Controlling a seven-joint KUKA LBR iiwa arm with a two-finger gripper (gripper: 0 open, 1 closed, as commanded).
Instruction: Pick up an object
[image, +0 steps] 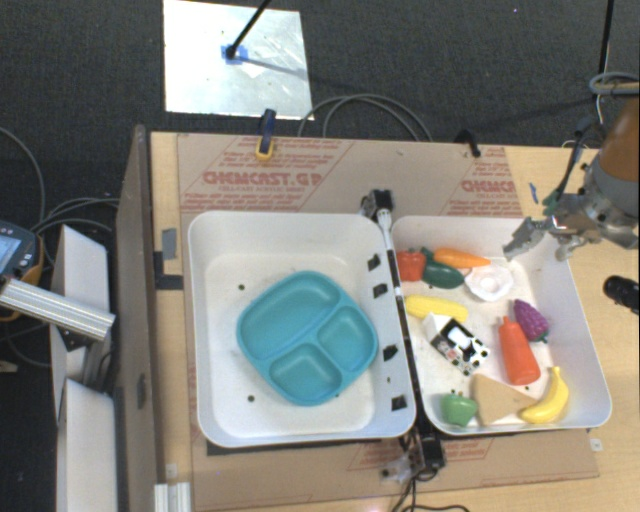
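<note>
The right bin (590, 345) holds several toy foods: an orange carrot (462, 258), a red piece (411, 265), a dark green piece (442, 275), a white cup-like piece (488, 284), a yellow piece (435, 306), a black-and-white box (458, 343), a purple bunch (531, 319), an orange-red bottle (517, 353), a banana (548, 400), a tan wedge (498, 400) and a green apple (459, 408). My gripper (543, 243) hangs open above the bin's far right corner, up and right of the white piece, with nothing between its fingers.
The left bin (225, 250) contains a teal divided plate (307, 337). A black-clipped divider (390, 300) separates the two bins. Cardboard (300, 175) lies under both. Cables (370, 105) run behind the bench.
</note>
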